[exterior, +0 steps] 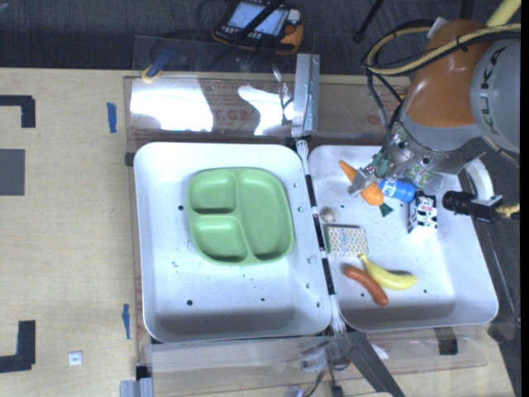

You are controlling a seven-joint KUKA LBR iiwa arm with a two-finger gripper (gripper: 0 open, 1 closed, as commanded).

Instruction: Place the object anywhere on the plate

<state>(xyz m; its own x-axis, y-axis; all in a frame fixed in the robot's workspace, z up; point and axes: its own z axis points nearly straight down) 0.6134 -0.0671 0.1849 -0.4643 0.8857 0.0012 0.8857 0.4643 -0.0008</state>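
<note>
front of right bin: a small yellow plastic banana (pixel 390 276) sits nearest the camera, with a reddish-orange sausage-shaped toy (pixel 366 284) touching it on the side toward the green plate.

just behind those: a flat square patterned card or packet (pixel 346 239), near the divider between the bins.

end effector (pixel 382 180): low over the back of the right white bin (pixel 463 296), down in a little clutter. Honestly can't tell how it's set from this angle.

the clutter: an orange carrot-looking toy (pixel 350 172), a blue cylinder-ish piece (pixel 400 190), and a black-and-white carton-like toy (pixel 424 214) just beside.

likely target: my guess is the carrot or the blue piece, since they're right under the tool.

handling: looks like light hollow plastic, stiff and a bit slick, not fragile. I'd pinch across the narrow middle; the tapered end would probably squirt out.

destination: pale green divided plastic plate (pixel 240 214) in the left white bin (pixel 165 304), well apart.
</note>
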